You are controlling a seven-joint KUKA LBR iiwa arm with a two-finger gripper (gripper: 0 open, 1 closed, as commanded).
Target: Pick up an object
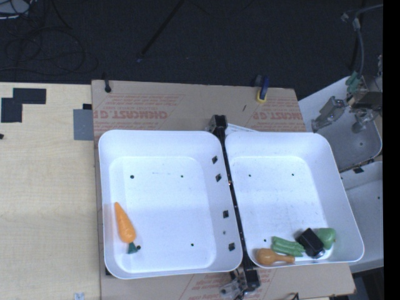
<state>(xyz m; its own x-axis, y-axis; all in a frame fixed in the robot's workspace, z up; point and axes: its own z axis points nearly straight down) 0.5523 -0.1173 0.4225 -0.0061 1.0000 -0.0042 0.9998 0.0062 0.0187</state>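
An orange toy carrot point(124, 223) with a small green top lies near the front left corner of the left bin point(156, 144). In the front right corner of the right bin point(275, 145) several things sit bunched together. They are a green pod-shaped toy point(287, 246), a black block point(310, 242), a round green piece point(325, 235) behind the block, and an orange-yellow pear-shaped toy point(274, 257) against the front wall.
Both bins rest on a cardboard sheet point(187, 105) on the wooden bench. A black clip strip point(226, 192) joins the bins down the middle. A yellow and blue clamp point(262, 91) holds the cardboard's back edge. Grey metal fixtures point(353, 108) stand at the far right.
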